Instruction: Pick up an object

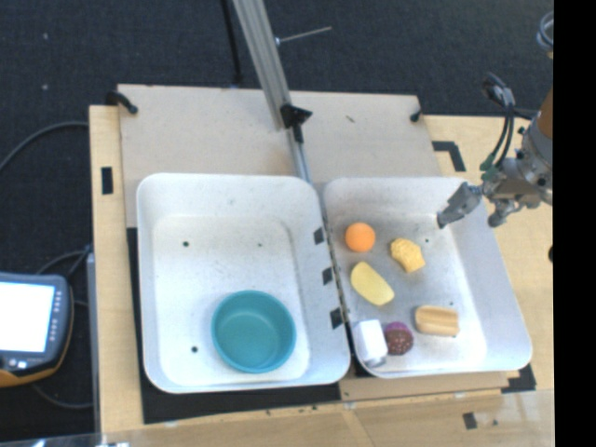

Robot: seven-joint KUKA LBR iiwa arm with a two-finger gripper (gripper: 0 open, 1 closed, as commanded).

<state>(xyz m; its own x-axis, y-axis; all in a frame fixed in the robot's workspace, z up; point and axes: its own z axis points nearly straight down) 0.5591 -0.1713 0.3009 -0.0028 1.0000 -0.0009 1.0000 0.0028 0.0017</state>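
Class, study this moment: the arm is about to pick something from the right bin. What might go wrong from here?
1. The white cylinder and dark red ball touch near the bin wall; a grab there may catch both or hit the wall.
2. The orange ball may roll away when nudged.
3. The end effector sits at the bin's upper right rim and might clip it while descending.

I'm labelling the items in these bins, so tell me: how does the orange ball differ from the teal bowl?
The orange ball is a small solid sphere; the teal bowl is a much larger open, hollow container. The ball is orange, the bowl teal. The ball lies in the right bin among other small items, while the bowl stands alone, upright, in the left bin. Both look round from above, and the gripper touches neither.
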